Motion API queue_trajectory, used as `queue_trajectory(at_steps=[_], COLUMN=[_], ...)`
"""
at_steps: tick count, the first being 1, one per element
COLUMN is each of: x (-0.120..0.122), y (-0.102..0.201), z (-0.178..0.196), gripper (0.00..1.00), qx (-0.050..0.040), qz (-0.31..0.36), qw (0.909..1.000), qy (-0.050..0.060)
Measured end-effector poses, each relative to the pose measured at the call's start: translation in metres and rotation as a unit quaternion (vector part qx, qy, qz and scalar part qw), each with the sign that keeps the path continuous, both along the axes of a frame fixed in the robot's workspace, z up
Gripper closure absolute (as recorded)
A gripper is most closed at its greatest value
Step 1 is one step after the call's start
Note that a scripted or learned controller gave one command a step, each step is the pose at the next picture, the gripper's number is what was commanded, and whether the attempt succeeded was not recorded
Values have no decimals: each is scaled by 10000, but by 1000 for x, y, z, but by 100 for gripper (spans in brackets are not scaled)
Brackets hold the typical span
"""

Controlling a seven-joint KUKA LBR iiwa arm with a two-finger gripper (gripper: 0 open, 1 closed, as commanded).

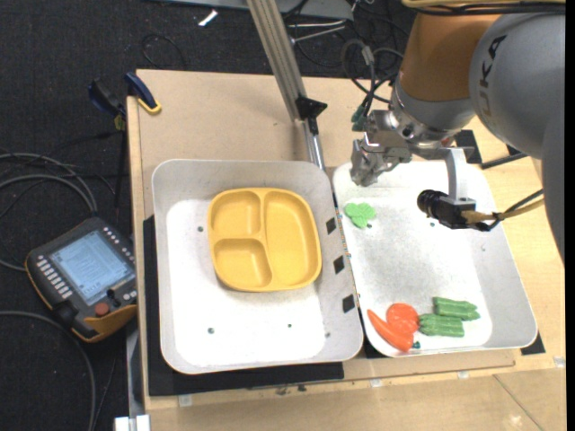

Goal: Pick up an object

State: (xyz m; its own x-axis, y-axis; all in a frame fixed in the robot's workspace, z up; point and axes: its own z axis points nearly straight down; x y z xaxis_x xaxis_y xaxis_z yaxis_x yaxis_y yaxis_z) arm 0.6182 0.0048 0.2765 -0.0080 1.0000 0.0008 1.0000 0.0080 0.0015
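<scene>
Right now the gripper point(367, 171) hangs over the right bin's point(503, 268) far-left corner; whether it's open I cannot tell. Nearest pickable thing, a green leaf point(359, 215), lies just below it, toward me.

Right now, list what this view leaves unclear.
- Gripper: small and dark against the bin wall, so its state can't be read.
- Arm: cut off by the top and right edges.
- Carrot: partly covered by the tomato.
- Pendant screen: too small to read.
</scene>
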Motion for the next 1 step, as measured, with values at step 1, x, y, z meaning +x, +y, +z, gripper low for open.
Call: queue_trajectory(at_steps=[1], x=[6], y=[49], z=[-7], gripper=[100], qx=[0], qz=[-2], qw=[10000], qy=[3])
